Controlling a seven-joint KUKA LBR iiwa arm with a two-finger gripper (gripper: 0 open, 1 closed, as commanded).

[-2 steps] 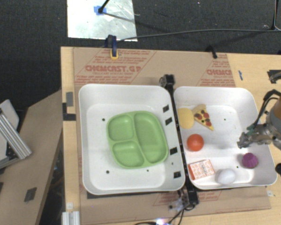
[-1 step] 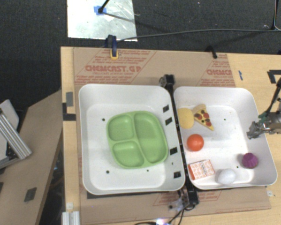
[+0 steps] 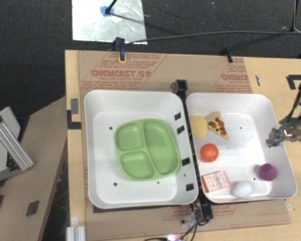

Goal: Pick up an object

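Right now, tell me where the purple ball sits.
The purple ball lies in the right bin, near its front right corner, just right of the white egg and below the claw.

right bin (image 3: 240,107) centre open | purple ball (image 3: 268,171) near gripper (image 3: 277,137)

- You are looking at a robotics lab test cell, not a home.
- The counter (image 3: 155,67) is covered in taped-down "CHEMCAST GP" protective paper.
- Two white bins (image 3: 140,104) are clipped together with black clamps (image 3: 180,87).
- An aluminium extrusion frame (image 3: 7,139) and loose cables (image 3: 215,34) lie over dark carpet (image 3: 29,34).
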